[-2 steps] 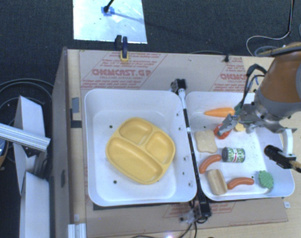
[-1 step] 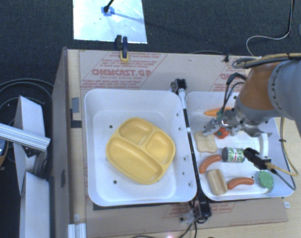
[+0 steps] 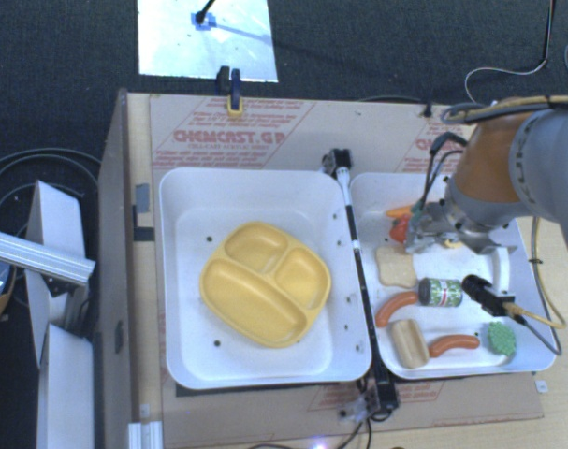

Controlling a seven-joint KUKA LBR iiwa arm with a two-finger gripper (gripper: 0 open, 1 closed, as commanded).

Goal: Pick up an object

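Your hand [image 3: 422,234] is low in the right bin [image 3: 375,204], close by the orange toy [image 3: 400,213] and the toast [image 3: 396,267], likely to grab one, but you cannot tell if it is wide or narrow.

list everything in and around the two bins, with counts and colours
bins: 2, white, side by side; view-left bin, view-right bin
divided tray: 1, yellow, middle of view-left bin
sausages: 2, orange-red, front of view-right bin
can: 1, green label, on its side, middle of view-right bin
bread slice: 1, tan, by that bin's left wall
bun: 1, tan, between the sausages
green lump: 1, green, front right corner
orange piece: 1, orange-red, back of bin beside the gripper
cardboard: 1, brown, red print, under the bins
gripper: 1, grey, over back of view-right bin
arm: 1, grey, orange band, from the right
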